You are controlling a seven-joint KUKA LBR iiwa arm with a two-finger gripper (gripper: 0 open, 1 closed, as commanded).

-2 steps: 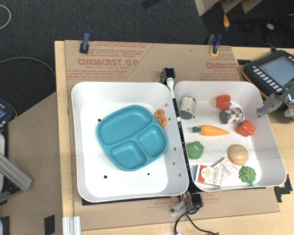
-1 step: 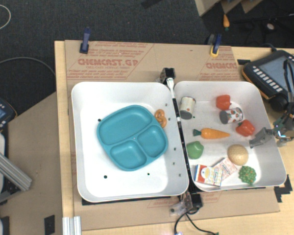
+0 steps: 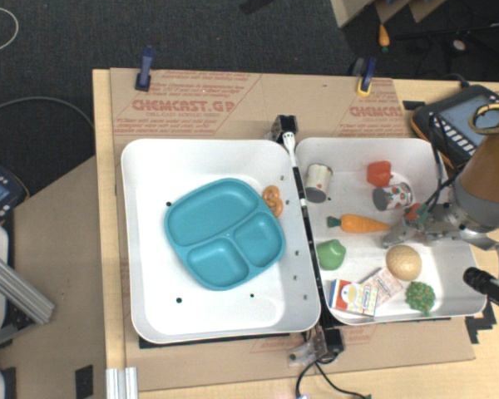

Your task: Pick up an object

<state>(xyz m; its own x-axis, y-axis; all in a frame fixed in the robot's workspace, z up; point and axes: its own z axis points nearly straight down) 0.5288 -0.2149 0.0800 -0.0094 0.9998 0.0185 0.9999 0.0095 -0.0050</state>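
Near desk (image 3: 233, 90) right edge, in right bin (image 3: 349, 145): my wrist (image 3: 474, 213) low between carrot (image 3: 362, 222) and tan ball (image 3: 404, 262). Grip state: cannot tell. Step: approach, nothing lifted. Next: centre over tan ball, descend, close.

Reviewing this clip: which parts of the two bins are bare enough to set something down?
Left bin: bare floor along its near edge and left side, around the blue divided plate. Right bin: crowded; carrot, green pepper, potato, broccoli and carton pack it, with the end effector over the middle.
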